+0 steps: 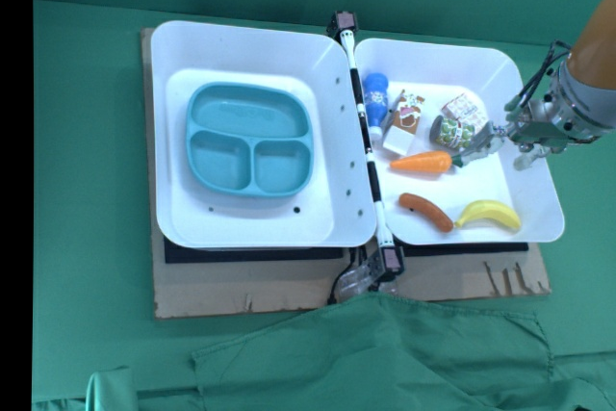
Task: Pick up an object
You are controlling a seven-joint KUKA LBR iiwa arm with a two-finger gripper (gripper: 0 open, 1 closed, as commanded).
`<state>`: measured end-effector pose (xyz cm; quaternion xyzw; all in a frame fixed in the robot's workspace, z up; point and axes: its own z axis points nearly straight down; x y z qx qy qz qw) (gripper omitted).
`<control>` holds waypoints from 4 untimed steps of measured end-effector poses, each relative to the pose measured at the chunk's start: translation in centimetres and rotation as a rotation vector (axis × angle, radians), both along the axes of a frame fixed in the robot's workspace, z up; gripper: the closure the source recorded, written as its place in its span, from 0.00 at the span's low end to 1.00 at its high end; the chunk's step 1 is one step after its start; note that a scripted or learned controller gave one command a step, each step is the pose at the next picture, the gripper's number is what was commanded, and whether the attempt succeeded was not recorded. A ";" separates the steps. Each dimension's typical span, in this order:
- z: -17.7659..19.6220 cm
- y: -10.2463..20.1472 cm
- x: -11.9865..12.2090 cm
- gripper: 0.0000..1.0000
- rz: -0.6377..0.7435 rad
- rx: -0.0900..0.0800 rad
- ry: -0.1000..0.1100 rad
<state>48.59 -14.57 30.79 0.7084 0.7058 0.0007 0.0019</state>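
Two white bins (250,43) on cardboard (241,298) over green cloth (87,159). Gripper (500,140) at right bin, beside carrot (422,163) and a printed pouch (460,120) (labels unreadable). Finger state: cannot tell.

This looks like a robotics lab set up for testing: a surface draped in plain green cloth (87,159) carries two shallow white plastic bins (164,63) on a flat sheet of brown cardboard (241,298). A grey industrial robot arm with an orange band (592,63) reaches over plastic toy food (423,163).
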 end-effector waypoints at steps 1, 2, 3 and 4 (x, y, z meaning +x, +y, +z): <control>0.0 0.0 0.0 0.00 0.000 0.000 0.000; -5.8 0.8 0.0 0.00 0.000 0.002 0.007; -11.9 0.7 0.0 0.00 -0.001 0.002 0.006; -12.4 0.6 0.3 0.00 0.000 0.001 -0.004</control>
